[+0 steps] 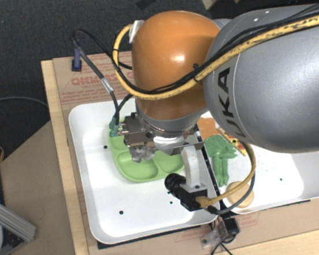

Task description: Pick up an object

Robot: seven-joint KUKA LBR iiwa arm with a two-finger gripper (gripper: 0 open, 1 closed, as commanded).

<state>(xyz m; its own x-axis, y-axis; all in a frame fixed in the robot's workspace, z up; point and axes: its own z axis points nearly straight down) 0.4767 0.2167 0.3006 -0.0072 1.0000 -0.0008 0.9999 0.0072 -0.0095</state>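
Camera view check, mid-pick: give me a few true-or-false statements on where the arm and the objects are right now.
1. The arm hangs over the left bin. True.
2. A light green object lies in the left bin, partly under the wrist. True.
3. The light green object lies out on the cardboard, clear of both bins. False: it lies inside the left bin.
4. A darker green object lies near the divide between the bins. True.
5. The band above the wrist is blue. False: the band is orange.
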